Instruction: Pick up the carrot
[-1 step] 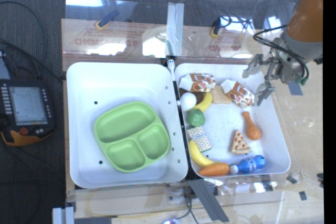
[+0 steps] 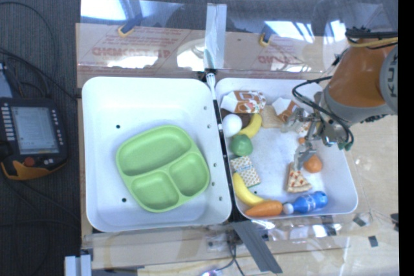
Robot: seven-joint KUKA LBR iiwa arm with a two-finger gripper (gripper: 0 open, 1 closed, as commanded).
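Bins: two (image 2: 97,139), (image 2: 346,194)
Green plate: one (image 2: 163,168)
Carrot: one (image 2: 263,209)
Bananas: two (image 2: 251,125), (image 2: 241,185)
End effector (image 2: 309,139): over the right bin; open or closed, cannot tell

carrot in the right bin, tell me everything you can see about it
The carrot is a smooth orange toy, plastic by its look, thick at one end and tapering toward the other. It lies flat along the near wall of the right bin. The lower end of a yellow banana meets its left end from above, and a blue bottle lies against its right end. A pizza slice sits just behind it. The hand hovers farther back in the bin, well clear of it.
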